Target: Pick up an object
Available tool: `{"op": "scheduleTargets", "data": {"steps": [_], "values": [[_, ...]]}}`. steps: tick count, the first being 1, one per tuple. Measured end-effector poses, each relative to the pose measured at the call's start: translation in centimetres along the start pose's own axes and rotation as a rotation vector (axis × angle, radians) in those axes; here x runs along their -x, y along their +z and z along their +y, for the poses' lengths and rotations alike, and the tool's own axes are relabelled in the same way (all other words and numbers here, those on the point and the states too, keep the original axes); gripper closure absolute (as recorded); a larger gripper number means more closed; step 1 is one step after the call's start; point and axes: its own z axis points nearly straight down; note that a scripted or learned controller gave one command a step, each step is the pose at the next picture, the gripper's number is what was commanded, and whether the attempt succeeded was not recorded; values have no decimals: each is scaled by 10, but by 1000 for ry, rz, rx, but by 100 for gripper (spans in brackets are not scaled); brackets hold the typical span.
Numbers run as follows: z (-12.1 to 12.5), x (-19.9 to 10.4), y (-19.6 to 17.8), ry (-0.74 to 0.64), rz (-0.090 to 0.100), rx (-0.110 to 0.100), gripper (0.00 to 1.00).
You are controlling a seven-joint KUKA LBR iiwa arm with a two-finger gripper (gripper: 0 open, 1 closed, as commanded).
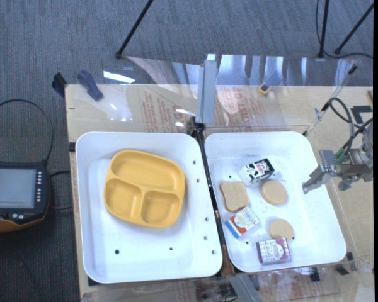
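The right bin point(315, 145) holds several small items. A slice of toast point(234, 195) lies near its left wall. Right of it sits a black-and-white carton point(257, 170), with a round tan biscuit point(274, 192) just below that. A red-and-white carton point(242, 221), a second round biscuit point(280, 229) and a purple packet point(273, 251) lie toward the front. My gripper point(311, 182) hangs over the right side of this bin, right of the upper biscuit and apart from every item, with nothing seen in it.
The left bin point(88, 168) carries a yellow divided plate point(143, 187). A metal post point(206, 96) stands behind the seam between the bins. Cables and arm hardware point(353, 162) crowd the right edge. A teach pendant point(16, 190) lies on the floor at left.
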Motion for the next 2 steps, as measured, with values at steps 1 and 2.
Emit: {"op": "scheduleTargets", "data": {"steps": [1,2], "values": [[-1,-11,93,-1,4,-9,0],[25,-58,190,1,-2,5,0]]}}
